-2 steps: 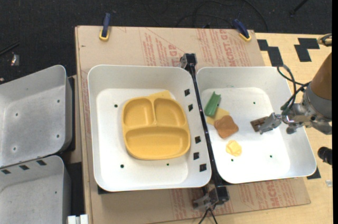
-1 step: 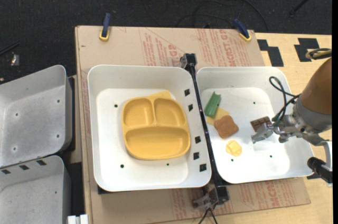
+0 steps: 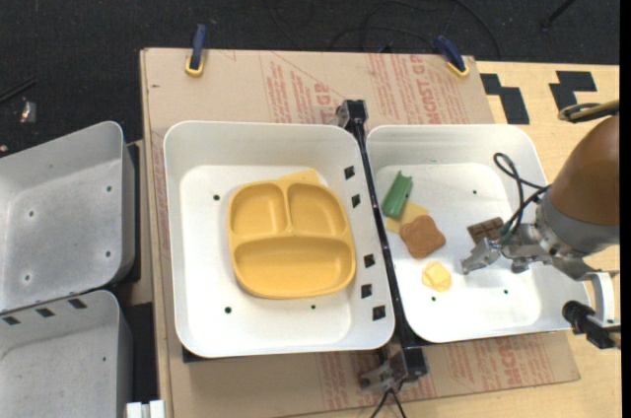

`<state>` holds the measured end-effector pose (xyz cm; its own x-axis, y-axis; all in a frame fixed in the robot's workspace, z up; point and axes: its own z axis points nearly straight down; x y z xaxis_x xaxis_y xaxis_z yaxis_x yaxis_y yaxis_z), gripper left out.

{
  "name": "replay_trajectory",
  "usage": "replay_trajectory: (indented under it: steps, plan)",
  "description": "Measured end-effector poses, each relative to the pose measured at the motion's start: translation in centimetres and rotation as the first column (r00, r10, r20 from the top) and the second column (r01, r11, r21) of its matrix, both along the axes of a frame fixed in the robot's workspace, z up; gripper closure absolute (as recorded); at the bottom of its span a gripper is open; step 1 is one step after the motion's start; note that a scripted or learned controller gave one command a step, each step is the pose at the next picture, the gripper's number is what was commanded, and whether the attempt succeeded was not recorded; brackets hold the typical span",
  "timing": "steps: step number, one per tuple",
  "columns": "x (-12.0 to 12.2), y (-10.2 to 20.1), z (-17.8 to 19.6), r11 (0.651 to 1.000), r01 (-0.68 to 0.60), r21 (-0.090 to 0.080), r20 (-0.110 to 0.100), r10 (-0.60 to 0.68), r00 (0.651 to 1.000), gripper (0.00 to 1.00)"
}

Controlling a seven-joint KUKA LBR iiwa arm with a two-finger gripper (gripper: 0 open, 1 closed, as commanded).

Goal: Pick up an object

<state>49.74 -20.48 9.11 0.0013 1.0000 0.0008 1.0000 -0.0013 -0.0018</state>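
A brown board (image 3: 296,81) covers the bench, held by two blue-and-yellow clamps (image 3: 196,51) along its far edge, with dark floor and loose cables (image 3: 394,12) beyond it. Two white bins sit side by side on the board. The left bin (image 3: 197,239) holds a yellow divided plate (image 3: 291,239) that takes up most of its floor.

The right bin (image 3: 463,322), my landmark, has its objects gathered toward its left half: a green block (image 3: 397,194) lies near the divider with its long axis running from the far wall down toward the divider; a brown piece (image 3: 423,236) sits just beside its near end, and a small yellow piece (image 3: 437,277) lies nearer the front wall. A small dark brown piece (image 3: 485,231) lies toward the bin's middle. The far right stretch of the bin floor is bare white.

The gripper (image 3: 477,260) hangs low over the bin's middle, between the yellow piece and the dark piece, its metal fingers pointing left; I cannot tell whether they are spread or pressed together.
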Motion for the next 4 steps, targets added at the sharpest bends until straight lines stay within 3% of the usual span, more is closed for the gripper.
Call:
replay_trajectory:
  steps: [1, 4]
  plan:
    - [0.0, 0.0, 1.1, 1.000, 0.000, -0.001, 0.002, 0.000, 1.000, 1.00]
    - [0.2, -1.5, 17.1, 1.000, -0.005, -0.003, 0.006, 0.005, 1.000, 1.00]
